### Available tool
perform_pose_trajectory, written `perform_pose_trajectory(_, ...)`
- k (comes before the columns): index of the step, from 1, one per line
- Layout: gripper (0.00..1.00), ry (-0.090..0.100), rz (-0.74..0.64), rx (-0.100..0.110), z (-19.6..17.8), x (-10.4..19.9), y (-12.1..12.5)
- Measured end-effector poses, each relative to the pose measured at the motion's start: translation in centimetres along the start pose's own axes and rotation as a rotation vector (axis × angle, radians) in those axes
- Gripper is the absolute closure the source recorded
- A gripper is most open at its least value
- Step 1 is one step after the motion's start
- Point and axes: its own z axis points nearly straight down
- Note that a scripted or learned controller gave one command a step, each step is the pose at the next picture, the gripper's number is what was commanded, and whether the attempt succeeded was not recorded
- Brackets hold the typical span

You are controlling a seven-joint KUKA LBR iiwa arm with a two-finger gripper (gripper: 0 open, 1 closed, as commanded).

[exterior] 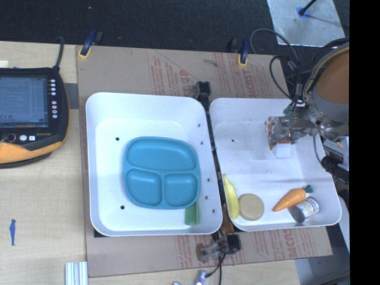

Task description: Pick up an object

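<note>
My gripper (284,134) hangs over the upper right part of the right bin (249,123), at the end of the grey arm with the orange band. A small reddish-brown shape (275,129) and a white block (284,151) lie right at the gripper's tip, and whether either is held cannot be made out. Along the right bin's front lie an orange carrot (290,199), a small tin (306,209), a round tan disc (251,206) and a yellow piece (230,198).
The left bin (107,123) holds a blue divided plate (161,171) and a green piece (191,214) at its front right corner. A tablet controller (27,108) sits on the bench at the far left. Cables run behind the right bin.
</note>
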Motion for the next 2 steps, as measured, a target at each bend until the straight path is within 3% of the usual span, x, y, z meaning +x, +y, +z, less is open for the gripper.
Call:
perform_pose_trajectory(1,1.00,0.001,0.001,0.000,-6.2,6.0,2.2)
perform_pose_trajectory(2,1.00,-0.001,-0.001,0.002,-5.3,10.5,-0.4)
